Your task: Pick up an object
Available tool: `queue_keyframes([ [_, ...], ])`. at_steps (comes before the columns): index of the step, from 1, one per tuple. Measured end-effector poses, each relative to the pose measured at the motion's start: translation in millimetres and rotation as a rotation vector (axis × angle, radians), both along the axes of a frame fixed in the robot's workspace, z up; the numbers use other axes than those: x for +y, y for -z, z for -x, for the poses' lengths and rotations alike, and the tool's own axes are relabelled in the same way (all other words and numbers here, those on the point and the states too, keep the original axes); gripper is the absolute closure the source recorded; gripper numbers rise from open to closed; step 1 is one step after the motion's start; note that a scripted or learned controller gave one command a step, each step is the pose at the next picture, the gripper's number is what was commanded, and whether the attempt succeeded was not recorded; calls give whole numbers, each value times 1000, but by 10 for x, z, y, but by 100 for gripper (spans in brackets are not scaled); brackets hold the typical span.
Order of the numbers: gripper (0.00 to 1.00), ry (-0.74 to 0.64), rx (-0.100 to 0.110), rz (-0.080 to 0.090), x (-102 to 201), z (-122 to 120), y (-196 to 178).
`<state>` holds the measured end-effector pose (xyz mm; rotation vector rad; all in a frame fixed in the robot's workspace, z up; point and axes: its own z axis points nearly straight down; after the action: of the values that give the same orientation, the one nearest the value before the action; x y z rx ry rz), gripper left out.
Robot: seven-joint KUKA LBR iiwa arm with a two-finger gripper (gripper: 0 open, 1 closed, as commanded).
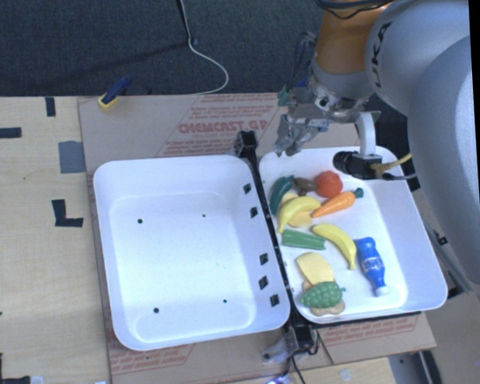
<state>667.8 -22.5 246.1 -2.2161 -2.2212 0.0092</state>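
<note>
The gripper (290, 146) hangs above the right bin (412, 217), fingers slightly apart and holding nothing; the toy food (319, 223) below lies untouched, nothing picked yet.

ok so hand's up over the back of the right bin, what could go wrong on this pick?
1. The toys lie packed: carrot against tomato and banana. A descent may catch two or nudge neighbours.
2. The hand hovers near the bins' shared wall; a descent here could clip it.
3. The blue bottle looks rounded and may slip.
</note>
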Motion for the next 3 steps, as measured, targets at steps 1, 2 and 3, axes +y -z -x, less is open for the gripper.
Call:
queue_keyframes([
  [1, 100, 1, -10, -1, -163, 251, -686],
  [2, 100, 0, 0, 0, -105, 177, -14],
  [3, 100, -7, -24, -4, 493, 305, -1568],
])
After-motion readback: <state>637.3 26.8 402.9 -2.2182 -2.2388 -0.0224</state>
